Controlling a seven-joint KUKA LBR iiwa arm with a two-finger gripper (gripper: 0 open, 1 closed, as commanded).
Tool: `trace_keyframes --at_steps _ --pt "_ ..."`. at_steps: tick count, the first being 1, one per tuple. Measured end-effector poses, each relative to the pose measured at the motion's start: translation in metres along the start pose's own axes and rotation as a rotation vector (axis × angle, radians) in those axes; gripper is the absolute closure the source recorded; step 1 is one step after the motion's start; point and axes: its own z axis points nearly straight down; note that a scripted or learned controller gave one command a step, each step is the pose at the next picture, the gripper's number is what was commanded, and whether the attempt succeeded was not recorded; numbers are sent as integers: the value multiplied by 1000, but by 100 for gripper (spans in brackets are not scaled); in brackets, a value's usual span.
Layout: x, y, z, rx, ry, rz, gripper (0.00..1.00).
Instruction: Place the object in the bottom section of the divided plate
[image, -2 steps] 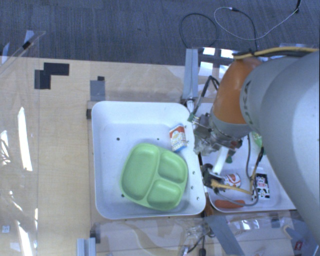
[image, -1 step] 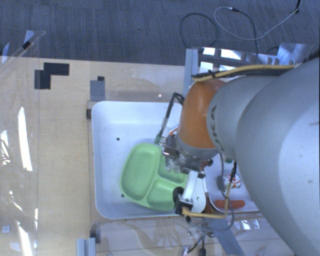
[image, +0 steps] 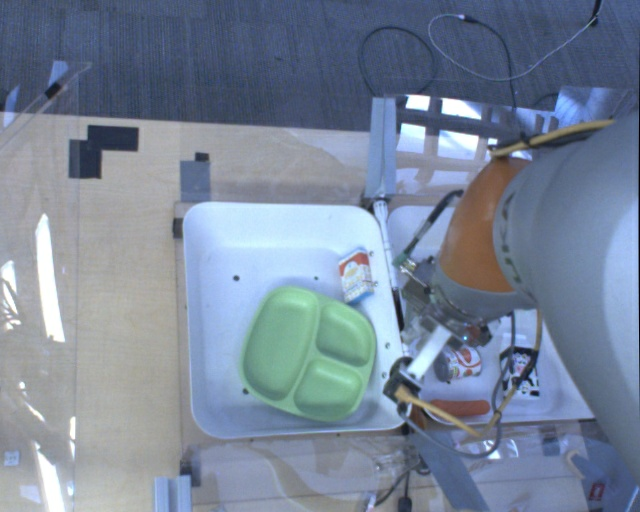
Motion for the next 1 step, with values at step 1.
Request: trace_keyframes --at_steps 1 --pt "54 -44 0 1 0 -222 100"
